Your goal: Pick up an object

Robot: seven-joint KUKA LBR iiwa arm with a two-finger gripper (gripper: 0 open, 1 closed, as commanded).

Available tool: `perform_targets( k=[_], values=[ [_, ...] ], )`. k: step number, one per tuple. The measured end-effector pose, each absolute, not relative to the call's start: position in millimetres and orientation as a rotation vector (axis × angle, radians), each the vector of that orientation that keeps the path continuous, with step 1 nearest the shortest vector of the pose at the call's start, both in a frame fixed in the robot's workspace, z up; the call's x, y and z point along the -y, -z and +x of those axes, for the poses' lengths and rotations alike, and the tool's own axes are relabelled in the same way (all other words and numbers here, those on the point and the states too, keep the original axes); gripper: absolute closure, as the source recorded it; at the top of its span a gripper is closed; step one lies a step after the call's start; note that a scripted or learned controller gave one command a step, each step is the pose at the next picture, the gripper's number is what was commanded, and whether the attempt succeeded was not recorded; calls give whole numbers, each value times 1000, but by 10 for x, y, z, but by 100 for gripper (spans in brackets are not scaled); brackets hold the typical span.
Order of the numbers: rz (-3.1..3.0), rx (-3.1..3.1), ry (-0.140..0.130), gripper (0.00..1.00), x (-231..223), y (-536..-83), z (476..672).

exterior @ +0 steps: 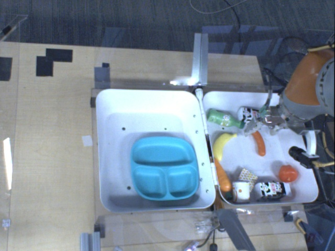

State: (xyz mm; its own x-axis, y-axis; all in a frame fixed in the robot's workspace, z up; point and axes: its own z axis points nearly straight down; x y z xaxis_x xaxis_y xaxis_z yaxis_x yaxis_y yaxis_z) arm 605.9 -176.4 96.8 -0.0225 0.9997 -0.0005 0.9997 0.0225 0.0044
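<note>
**Claw low in a crowded right bin**

The claw (251, 120) sits low in the right bin (310, 196), near its back wall, just beside the green bottle (224, 120) and above the small orange sausage (259, 144). Whether it is released or clenched cannot be told from this slant, and nothing shows between its tips. Candidate things all lie in this bin: a banana (222, 144), a carrot (224, 178), a tomato (288, 173), a cup (241, 191) and a black-and-white bottle (271, 190). The left bin (112, 111) holds a blue tray (164, 167).

The likely trouble is crowding: the bottle's rounded body could roll or squirt away from a pinch, or the claw could close between bottle and sausage and catch neither. The back wall also leaves little room to approach.
</note>
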Motion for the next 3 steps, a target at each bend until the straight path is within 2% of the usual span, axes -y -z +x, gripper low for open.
perform_targets(
  k=[1, 2, 3],
  values=[
    [2187, -2242, -11, 100, 1756, -1093, 6083],
    [2152, -2280, -7, 100, 1121, -2126, 5633],
    [2141, -2294, -3, 100, 1571, -1818, 4879]
  ],
)
